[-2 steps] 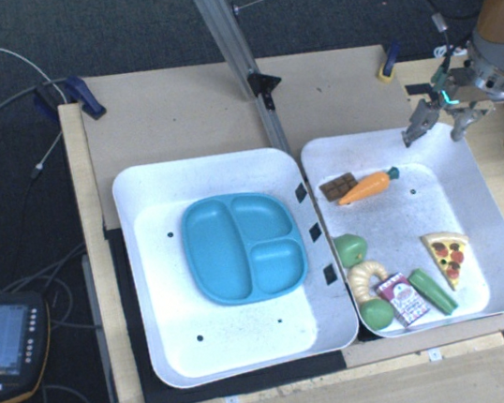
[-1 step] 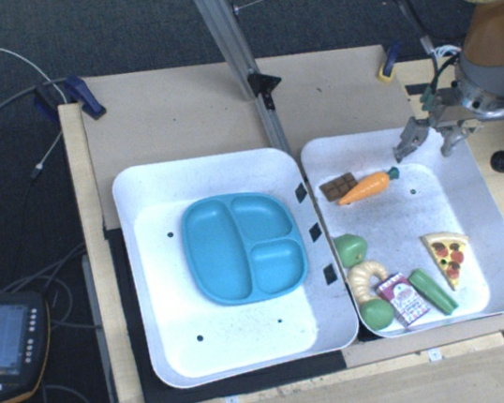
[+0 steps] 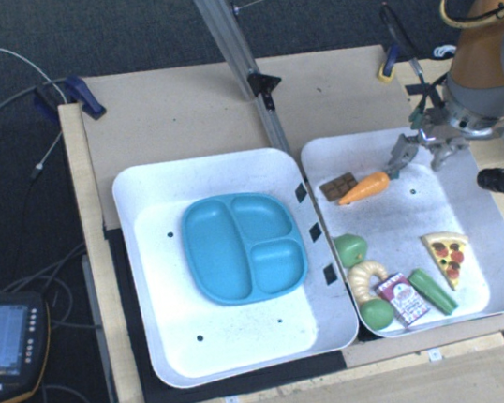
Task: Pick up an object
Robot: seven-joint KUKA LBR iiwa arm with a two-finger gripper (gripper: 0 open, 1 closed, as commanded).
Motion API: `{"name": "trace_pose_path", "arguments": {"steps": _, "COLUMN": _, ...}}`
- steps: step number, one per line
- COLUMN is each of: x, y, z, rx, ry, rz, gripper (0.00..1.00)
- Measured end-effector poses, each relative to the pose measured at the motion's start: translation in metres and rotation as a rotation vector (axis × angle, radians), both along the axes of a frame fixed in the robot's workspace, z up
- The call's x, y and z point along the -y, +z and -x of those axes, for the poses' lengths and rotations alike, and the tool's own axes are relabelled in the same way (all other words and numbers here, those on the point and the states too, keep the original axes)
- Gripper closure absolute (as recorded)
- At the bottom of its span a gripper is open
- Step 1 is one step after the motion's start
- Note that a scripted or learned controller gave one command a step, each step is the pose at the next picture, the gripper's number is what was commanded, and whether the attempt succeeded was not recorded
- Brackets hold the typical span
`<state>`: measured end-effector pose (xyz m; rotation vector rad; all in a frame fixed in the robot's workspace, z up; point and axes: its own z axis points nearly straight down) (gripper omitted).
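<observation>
Gripper [image 3: 419, 148] over far edge of right bin [image 3: 485, 235], fingers spread, nothing between them. Nearest candidate: carrot [image 3: 364, 188], just left of fingertips, touching brown block [image 3: 338, 187]. Pizza slice [image 3: 448, 257] and green pieces further down. Pick not yet made; descent, closing, lift all outstanding

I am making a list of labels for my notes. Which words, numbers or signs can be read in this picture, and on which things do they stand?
None is readable.
Small red packet: has print, too small to read.
Handheld screen: blurred.
</observation>
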<state>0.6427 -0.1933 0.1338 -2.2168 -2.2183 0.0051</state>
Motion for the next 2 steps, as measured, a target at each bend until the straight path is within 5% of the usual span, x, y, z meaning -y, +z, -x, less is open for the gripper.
{"name": "trace_pose_path", "arguments": {"steps": 1, "x": 0.0, "y": -0.035, "z": -0.005, "rx": 0.017, "ry": 0.0, "rz": 0.001, "gripper": 0.0}}
{"name": "trace_pose_path", "arguments": {"steps": 2, "x": 0.0, "y": -0.02, "z": -0.007, "rx": 0.025, "ry": 0.002, "rz": 0.004, "gripper": 1.0}}
